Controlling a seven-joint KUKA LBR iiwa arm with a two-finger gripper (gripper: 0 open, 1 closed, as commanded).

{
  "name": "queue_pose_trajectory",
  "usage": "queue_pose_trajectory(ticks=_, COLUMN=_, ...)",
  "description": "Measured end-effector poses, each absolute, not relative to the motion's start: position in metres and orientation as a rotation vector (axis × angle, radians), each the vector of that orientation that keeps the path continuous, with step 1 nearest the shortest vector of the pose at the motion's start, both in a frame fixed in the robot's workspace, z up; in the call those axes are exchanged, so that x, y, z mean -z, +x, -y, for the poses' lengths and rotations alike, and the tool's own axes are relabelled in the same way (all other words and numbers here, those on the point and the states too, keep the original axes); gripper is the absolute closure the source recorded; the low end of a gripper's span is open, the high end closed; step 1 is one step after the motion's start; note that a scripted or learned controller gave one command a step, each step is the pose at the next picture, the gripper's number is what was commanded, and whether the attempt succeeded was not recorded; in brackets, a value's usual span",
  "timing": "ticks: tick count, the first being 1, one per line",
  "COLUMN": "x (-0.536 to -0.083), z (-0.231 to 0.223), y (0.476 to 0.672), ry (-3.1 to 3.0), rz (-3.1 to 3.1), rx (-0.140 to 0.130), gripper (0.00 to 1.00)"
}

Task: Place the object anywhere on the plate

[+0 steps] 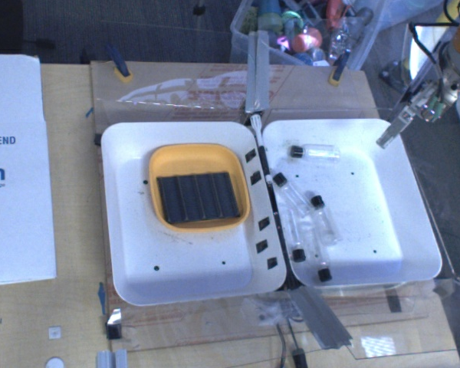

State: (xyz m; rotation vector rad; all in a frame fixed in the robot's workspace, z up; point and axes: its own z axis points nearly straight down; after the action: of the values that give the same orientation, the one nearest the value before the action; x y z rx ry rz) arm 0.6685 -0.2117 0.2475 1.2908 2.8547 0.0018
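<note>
Pale metallic gripper [402,123], black cable, yellow-trimmed wrist.

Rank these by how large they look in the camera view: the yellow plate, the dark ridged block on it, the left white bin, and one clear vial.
Largest to smallest:
1. Left white bin
2. Yellow plate
3. Dark ridged block
4. Clear vial, by far the smallest
</note>
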Motion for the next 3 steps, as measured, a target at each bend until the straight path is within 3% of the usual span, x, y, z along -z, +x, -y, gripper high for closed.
queue_pose_trajectory(ticks=2, x=-0.264, z=0.222, y=0.659, ry=0.292, rz=-3.117, rx=0.000, gripper=0.00)
queue_pose_trajectory(ticks=3, x=-0.334, z=0.221, y=0.664, ry=0.163, rz=-3.127, rx=0.001, gripper=0.00)
